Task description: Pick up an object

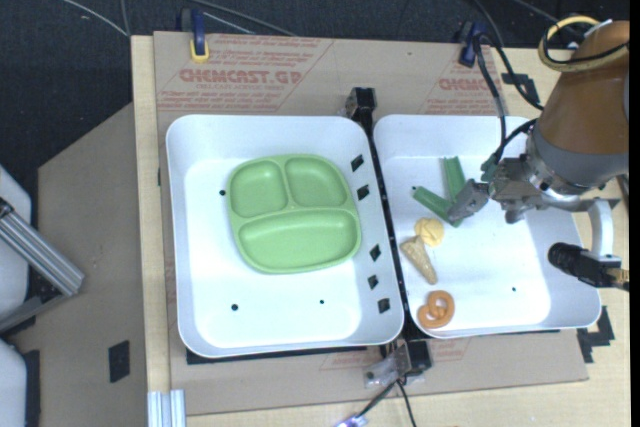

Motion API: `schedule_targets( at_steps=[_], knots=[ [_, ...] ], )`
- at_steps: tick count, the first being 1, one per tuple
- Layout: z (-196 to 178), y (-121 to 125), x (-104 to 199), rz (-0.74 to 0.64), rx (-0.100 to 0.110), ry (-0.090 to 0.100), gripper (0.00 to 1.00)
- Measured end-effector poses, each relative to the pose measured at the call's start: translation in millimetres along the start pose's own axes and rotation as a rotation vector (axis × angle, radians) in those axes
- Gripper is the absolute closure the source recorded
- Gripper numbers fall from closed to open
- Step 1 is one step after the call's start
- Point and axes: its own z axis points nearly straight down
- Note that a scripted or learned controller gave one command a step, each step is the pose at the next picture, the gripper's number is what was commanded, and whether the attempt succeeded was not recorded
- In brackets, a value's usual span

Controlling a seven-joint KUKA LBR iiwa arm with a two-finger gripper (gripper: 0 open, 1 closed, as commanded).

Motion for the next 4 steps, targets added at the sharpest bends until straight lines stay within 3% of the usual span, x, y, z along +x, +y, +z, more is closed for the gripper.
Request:
schedule_targets(
  at_steps=[1, 3, 4],
  knots=[
    [-6.4, 3.0, 0.1, -0.003, -0.013, -0.002, 0.00],
    [106.1, 6.9, 6.4, -0.001, -0.010, -0.003, 0.00],
    [108.3, 7.5, 5.6, -0.001, -0.015, -0.004, 0.00]
  ],
)
